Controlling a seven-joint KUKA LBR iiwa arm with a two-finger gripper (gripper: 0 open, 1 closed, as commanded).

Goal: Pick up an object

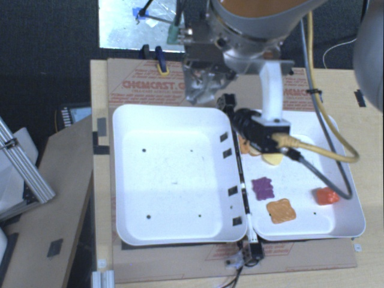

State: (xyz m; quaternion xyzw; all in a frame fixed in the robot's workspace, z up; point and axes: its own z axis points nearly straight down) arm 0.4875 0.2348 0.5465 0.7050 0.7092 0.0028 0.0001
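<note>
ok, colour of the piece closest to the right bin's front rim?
The piece is orange-brown; camera view.

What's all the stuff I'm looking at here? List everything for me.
left bin: 1, white, beside the right bin
right bin: 1, white, on the bench
purple piece: 1, purple, right bin, near the divide
orange-brown piece: 1, orange-brown, right bin, nearer the camera than the purple piece
red piece: 1, red, right bin, right side
yellow piece: 1, pale yellow, right bin, partly hidden
cardboard sheet: 1, brown, red print, under both bins
arm: 1, grey, orange band, top
gripper: 1, metal-grey, over left bin's far rim
</note>
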